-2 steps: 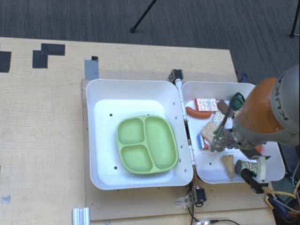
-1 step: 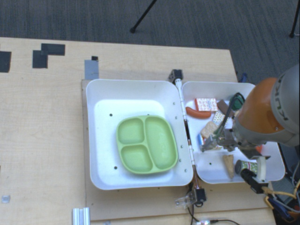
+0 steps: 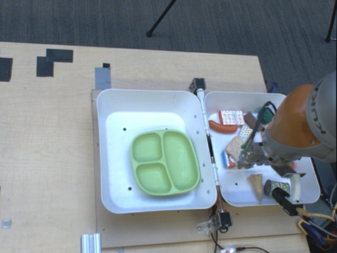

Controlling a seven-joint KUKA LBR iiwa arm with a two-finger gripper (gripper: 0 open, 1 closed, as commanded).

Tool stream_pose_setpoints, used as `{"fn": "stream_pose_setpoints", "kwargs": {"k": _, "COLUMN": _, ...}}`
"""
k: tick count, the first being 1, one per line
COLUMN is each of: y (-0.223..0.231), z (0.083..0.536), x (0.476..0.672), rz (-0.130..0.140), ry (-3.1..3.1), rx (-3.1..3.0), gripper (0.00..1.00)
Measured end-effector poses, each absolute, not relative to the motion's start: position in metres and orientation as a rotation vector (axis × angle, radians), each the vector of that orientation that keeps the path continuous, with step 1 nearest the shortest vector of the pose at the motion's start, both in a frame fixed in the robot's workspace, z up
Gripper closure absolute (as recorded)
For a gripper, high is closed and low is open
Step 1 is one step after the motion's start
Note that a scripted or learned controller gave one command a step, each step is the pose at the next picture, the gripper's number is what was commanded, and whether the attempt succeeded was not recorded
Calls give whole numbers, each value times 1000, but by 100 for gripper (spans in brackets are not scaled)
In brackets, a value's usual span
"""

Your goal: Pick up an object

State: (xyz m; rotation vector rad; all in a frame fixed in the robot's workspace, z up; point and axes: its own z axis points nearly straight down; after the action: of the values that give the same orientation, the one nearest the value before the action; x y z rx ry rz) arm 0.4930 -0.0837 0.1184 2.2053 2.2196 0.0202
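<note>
The gripper (image 3: pixel 243 162) is low in the right bin (image 3: pixel 310 193), near its left edge. Its state I cannot tell. No object looks lifted yet

left bin (image 3: pixel 113 157): held a green three-compartment plate (image 3: pixel 165 162) | right bin (image 3: pixel 231 194): red sausage (image 3: pixel 221 126), patterned box (image 3: pixel 231 117), cracker (image 3: pixel 234 147), cone (image 3: pixel 256 185) | arm (image 3: pixel 295 128): over right bin, gripper (image 3: pixel 243 161) low beside cracker

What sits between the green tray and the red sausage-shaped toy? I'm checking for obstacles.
In the camera view, the raised walls where the two bins meet separate the green tray from the red sausage-shaped toy; nothing else lies there.
</note>
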Motion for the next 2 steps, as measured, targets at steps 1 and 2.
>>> {"fn": "stream_pose_setpoints", "kwargs": {"k": 1, "y": -84, "z": 118, "x": 493, "rz": 20, "ry": 2219, "rx": 2206, "gripper": 0}}
{"fn": "stream_pose_setpoints", "kwargs": {"k": 2, "y": -84, "z": 86, "x": 488, "rz": 7, "ry": 2218, "rx": 2218, "gripper": 0}}
